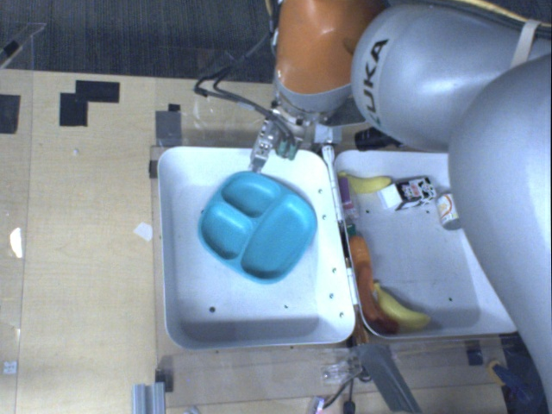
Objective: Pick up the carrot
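The carrot [359, 259] is a small orange piece lying along the left wall of the right bin [448, 270], just above a yellow banana [402, 314]. My gripper [273, 151] hangs over the far edge of the left bin [185, 257], just beyond the blue divided plate [259, 225]. It is well away from the carrot, up and to the left of it. Its two fingers stand apart with nothing between them, so it is open.
The right bin also holds a second banana [369, 182] at the far left corner, a small white and black box [412, 191] and a small item [446, 208] beside the arm. The big grey arm covers that bin's right side.
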`<action>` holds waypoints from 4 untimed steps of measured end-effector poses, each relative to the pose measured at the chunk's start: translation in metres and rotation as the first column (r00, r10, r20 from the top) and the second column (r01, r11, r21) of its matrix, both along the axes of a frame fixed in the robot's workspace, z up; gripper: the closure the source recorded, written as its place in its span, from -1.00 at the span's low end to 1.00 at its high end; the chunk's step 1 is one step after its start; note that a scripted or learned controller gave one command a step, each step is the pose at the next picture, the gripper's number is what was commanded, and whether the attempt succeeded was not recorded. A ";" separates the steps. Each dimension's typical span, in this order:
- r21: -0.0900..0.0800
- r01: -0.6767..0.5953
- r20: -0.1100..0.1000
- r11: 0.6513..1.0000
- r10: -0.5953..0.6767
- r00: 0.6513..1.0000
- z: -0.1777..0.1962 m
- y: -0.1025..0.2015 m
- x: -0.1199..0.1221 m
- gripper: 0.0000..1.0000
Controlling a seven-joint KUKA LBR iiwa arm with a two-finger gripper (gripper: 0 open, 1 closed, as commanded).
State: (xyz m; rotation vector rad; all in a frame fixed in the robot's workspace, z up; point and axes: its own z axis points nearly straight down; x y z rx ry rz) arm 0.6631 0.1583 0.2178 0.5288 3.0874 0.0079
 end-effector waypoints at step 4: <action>-0.005 -0.057 -0.013 0.998 0.057 0.998 -0.117 0.075 -0.002 -1.00</action>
